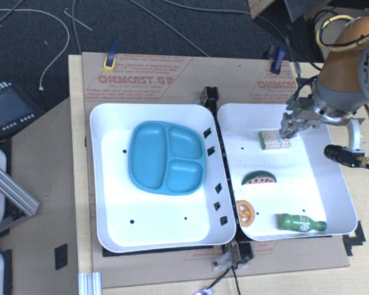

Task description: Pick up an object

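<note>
Two white bins side by side. Left bin [111,226] holds blue divided plate [167,157]. Right bin [332,183] holds patterned sponge [273,141], watermelon slice [259,178], pretzel [245,212], green bottle [300,222]. Gripper [290,128] just over sponge's right end; claw state cannot be told.

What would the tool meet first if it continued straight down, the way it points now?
Most likely the small dotted grey pad in the right bin. The tool hangs at the pad's right end, pointing down. Depth is unclear from this slanted view, so it might land on the bin floor just beside it.
</note>
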